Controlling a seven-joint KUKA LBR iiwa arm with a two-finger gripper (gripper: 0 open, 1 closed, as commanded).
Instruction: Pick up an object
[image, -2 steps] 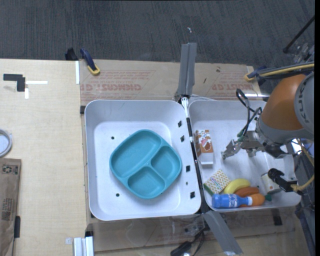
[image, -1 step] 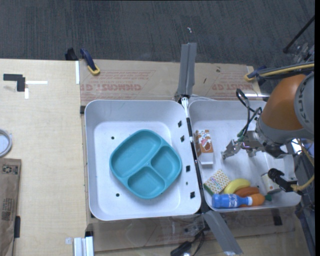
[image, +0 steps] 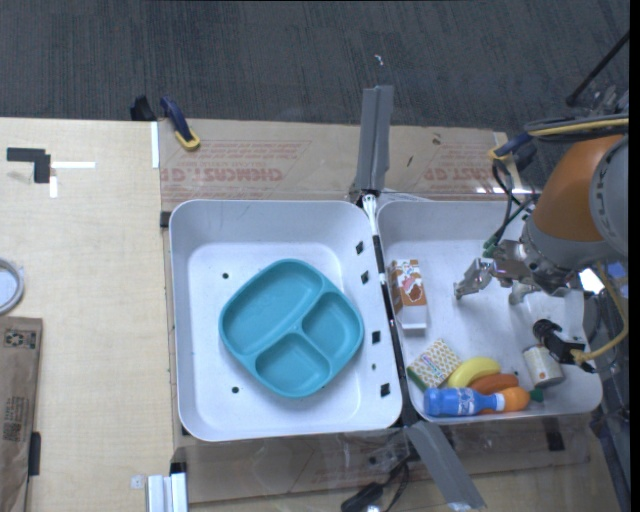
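Observation:
My gripper (image: 492, 288) hangs over the middle of the right bin (image: 470, 225), open, with nothing between its fingers. To its left a small white and brown carton (image: 408, 292) lies along the bin's left wall. Near the front edge lie a checkered packet (image: 433, 362), a yellow banana (image: 472, 371), an orange carrot-like piece (image: 495, 382) and a blue bottle (image: 462, 402) on its side. A small can (image: 541, 366) lies at the front right, partly under the arm's cables.
The left bin (image: 200, 250) holds a blue divided plate (image: 291, 327). A grey divider post (image: 375, 140) rises between the bins at the back. A yellow and blue clamp (image: 178, 124) sits on the cardboard behind, and the arm's orange band (image: 580, 190) is at the right.

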